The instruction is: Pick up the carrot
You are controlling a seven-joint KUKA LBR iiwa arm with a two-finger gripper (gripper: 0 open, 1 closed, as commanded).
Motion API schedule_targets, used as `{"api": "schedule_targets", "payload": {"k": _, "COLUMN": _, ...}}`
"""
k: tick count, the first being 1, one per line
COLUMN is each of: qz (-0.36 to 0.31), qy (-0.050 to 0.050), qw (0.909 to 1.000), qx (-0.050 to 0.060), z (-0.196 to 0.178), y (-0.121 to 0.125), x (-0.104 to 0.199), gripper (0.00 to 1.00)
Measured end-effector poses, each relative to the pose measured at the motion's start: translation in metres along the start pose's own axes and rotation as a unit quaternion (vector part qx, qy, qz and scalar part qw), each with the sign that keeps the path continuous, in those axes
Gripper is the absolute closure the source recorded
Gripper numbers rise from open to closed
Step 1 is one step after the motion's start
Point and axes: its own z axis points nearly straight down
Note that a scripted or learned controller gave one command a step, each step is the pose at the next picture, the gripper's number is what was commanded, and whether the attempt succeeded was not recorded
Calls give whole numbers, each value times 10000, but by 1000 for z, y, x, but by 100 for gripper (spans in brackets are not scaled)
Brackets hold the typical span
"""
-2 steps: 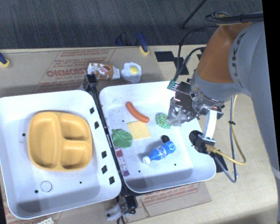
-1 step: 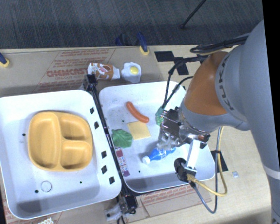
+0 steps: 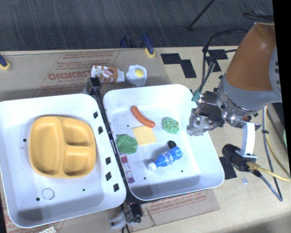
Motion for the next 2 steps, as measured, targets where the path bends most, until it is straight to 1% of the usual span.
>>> {"api": "schedule_targets", "payload": {"k": 1, "qz": 249, "qy": 2, "qw": 9997, "qx": 2, "z": -26, "y": 16, "x": -43, "gripper": 100}}
{"api": "schedule_targets", "payload": {"k": 2, "qz": -149, "qy": 2, "qw": 9999, "qx": -3, "z": -60, "y": 24, "x": -66, "gripper": 100}}
